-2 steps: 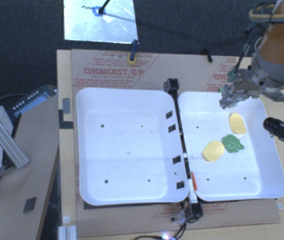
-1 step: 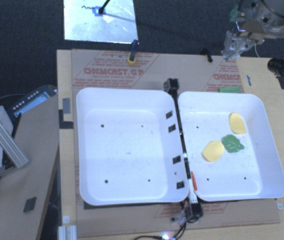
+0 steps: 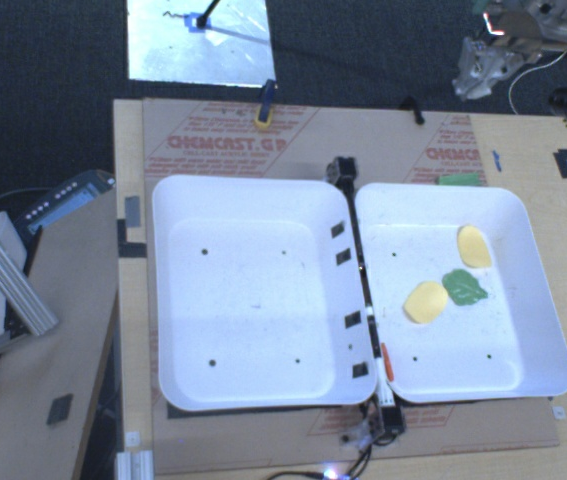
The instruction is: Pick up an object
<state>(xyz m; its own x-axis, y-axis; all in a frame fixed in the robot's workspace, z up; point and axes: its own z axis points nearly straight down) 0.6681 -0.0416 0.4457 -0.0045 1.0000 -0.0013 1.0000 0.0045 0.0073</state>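
Dark carpet surrounds the bench [image 3: 213, 128] with its two white bins. At upper right the gripper [image 3: 478, 68] hangs over the floor; its jaw state is unclear. Well below it, in the right bin [image 3: 523, 368], lie two yellow pieces [image 3: 426, 302] [image 3: 474, 247] and a green piece [image 3: 464, 287].

the only print that can be read is on the brown board [image 3: 293, 133] under the two bins: red block letters spelling "chemcast gp" run across its far left part, just behind the left bin [image 3: 168, 208]. a second run of the same red lettering sits on the board's far right part behind the right bin [image 3: 523, 208], but it lies at a slant and is too faint to make out letter for letter.
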